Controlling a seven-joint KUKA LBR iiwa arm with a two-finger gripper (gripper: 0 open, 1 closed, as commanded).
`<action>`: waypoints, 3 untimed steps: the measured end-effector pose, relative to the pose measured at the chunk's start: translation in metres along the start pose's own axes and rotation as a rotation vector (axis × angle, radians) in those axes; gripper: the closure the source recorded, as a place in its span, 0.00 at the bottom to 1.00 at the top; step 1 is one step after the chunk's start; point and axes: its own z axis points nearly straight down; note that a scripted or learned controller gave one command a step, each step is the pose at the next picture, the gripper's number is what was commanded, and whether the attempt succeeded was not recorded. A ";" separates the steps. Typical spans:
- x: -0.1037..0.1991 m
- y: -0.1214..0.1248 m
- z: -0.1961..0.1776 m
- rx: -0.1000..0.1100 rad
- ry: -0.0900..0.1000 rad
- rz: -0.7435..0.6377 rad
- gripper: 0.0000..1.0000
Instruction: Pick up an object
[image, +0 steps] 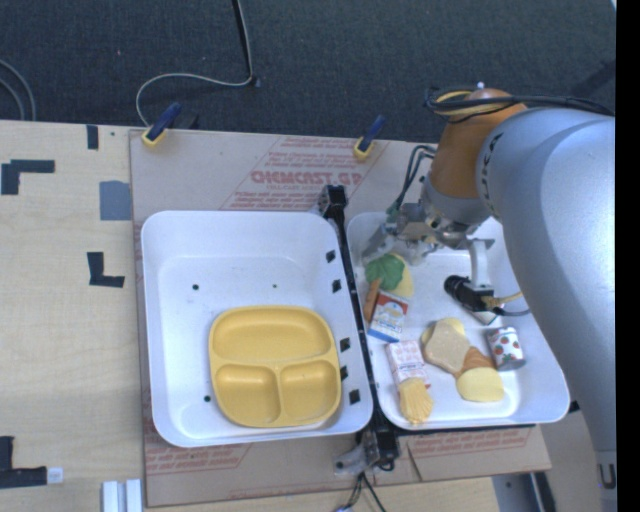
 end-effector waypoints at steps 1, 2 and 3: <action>0.005 -0.095 -0.002 -0.001 0.000 0.004 0.00; 0.004 -0.092 -0.012 -0.003 -0.003 0.003 1.00; 0.053 -0.112 -0.104 0.000 0.002 -0.002 1.00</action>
